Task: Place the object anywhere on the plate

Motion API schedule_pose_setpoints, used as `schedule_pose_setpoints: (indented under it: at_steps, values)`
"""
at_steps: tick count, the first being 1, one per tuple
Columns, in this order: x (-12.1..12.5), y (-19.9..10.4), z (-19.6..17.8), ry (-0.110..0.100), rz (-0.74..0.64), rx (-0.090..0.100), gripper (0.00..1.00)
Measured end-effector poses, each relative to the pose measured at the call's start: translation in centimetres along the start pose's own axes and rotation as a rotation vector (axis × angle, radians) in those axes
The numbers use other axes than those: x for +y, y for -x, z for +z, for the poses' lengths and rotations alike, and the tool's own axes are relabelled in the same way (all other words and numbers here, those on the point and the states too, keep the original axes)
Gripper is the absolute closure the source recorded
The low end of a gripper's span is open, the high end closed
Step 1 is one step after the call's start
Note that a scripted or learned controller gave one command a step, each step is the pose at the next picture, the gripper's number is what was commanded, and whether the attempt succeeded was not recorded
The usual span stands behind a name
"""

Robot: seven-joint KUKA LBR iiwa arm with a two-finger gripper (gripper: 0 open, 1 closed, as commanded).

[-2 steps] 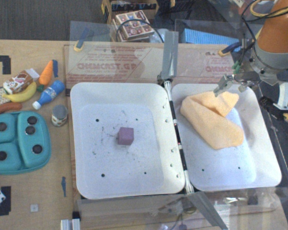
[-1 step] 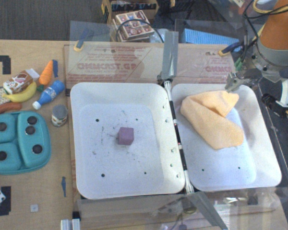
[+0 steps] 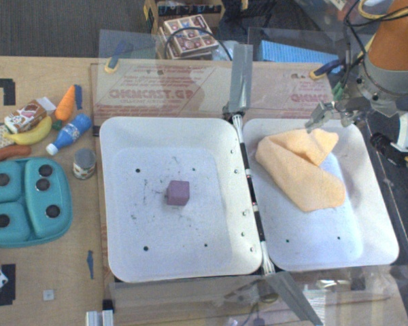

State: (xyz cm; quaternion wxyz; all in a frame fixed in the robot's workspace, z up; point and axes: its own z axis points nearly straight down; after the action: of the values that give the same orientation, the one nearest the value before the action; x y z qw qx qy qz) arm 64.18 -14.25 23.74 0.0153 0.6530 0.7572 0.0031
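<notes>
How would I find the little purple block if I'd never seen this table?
Look at the two white bins side by side and pick the left bin. Near its middle sits the purple block, alone on the white floor. It is small and boxy, unlike the big floppy orange cloth in the right bin.

Arm [image 3: 393, 53]: orange band over grey wrist, black cables looping, small metal tool [image 3: 330, 114].

It looks like a robot lab: a grey and orange robot arm [image 3: 394, 39], two shallow white plastic bins [image 3: 122, 250], and toy food [image 3: 28, 133].
</notes>
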Motion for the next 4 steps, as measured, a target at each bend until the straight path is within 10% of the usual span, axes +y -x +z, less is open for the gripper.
schedule_pose_setpoints:
  at_steps: [1, 2, 3, 4]
  values:
    - [2.6, -3.1, -0.4, -0.029, 0.675, 0.009, 0.0]
    - [2.8, -3.3, -1.5, -0.028, 0.669, 0.006, 1.0]
    - [2.8, -3.4, -1.5, -0.028, 0.668, 0.007, 0.0]
    - [4.1, -14.9, -7.8, -0.031, 0.935, 0.005, 0.0]
